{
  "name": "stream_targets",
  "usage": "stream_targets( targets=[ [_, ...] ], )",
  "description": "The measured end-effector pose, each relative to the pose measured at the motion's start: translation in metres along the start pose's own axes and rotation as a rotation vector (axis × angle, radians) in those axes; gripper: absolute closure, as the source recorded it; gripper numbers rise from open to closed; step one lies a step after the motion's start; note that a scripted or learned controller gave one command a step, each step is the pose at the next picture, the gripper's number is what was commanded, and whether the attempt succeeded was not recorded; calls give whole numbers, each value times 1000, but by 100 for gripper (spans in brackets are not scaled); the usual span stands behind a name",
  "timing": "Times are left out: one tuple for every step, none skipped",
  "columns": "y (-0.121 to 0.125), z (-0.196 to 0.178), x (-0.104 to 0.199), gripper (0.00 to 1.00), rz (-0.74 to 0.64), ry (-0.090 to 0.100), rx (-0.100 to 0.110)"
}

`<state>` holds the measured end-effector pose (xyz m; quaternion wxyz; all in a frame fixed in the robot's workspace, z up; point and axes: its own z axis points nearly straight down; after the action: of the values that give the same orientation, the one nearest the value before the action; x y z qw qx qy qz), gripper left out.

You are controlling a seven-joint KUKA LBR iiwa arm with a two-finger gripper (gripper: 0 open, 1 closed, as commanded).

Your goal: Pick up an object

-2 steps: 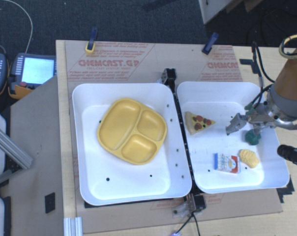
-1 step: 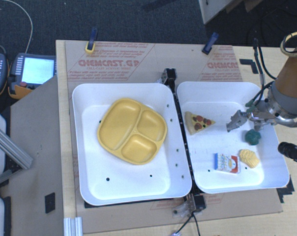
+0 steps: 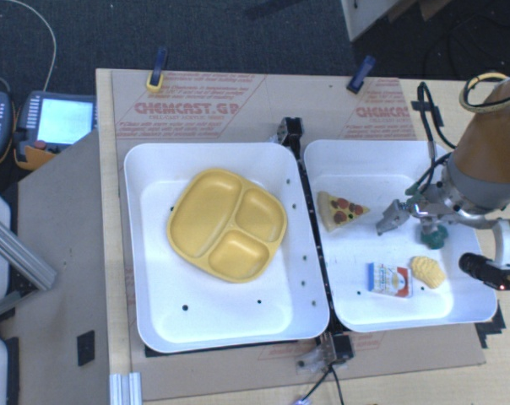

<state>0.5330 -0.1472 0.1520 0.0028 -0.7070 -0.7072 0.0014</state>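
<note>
The right bin (image 3: pixel 356 310) is the landmark. To its left, the left bin (image 3: pixel 145 251) holds a yellow plate (image 3: pixel 227 224). Inside the right bin, the gripper (image 3: pixel 396 216) hovers with fingers parted, grasping nothing. Pizza slice (image 3: pixel 340 208) lies just left of it; packet (image 3: pixel 387 278), corn (image 3: pixel 427 270) and green piece (image 3: pixel 433 236) lie nearer. Pick one isolated item, centre over it, descend straight, then close.

A tan tabletop (image 3: pixel 120 226) carries two shallow white bins side by side: the left bin (image 3: pixel 141 251) and the right bin (image 3: pixel 356 163), their inner edges touching.
</note>
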Motion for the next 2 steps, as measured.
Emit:
stream_targets(
  targets=[
    [3, 63, -2, 0, 1, 0, 0],
    [3, 68, -2, 0, 1, 0, -2]
  ],
)
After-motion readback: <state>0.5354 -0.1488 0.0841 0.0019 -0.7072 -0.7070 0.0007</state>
